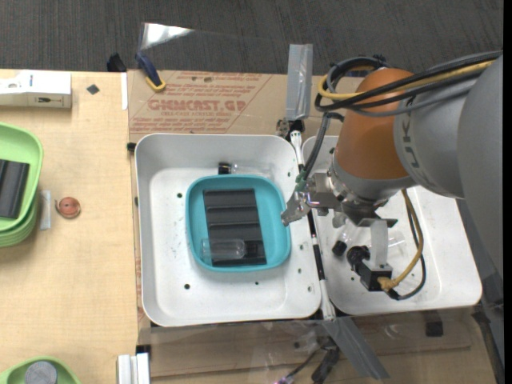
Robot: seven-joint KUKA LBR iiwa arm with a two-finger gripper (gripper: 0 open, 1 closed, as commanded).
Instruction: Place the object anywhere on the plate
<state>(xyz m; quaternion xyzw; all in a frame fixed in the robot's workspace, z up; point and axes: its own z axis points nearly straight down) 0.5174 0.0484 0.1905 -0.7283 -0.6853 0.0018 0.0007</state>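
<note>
Sitting in the left white bin (160, 294), the teal plate (197, 214) carried black blocks (232, 214) and a clear, glassy object (226, 250) at its 6 o'clock edge. The grey arm (448, 126) entered from 3 o'clock, its orange band (372, 126) above the right bin (448, 286). Its gripper (360, 230) hung over that bin; whether it was spread or clamped could not be told. A green tray (16, 186) lay at 9 o'clock.
</note>
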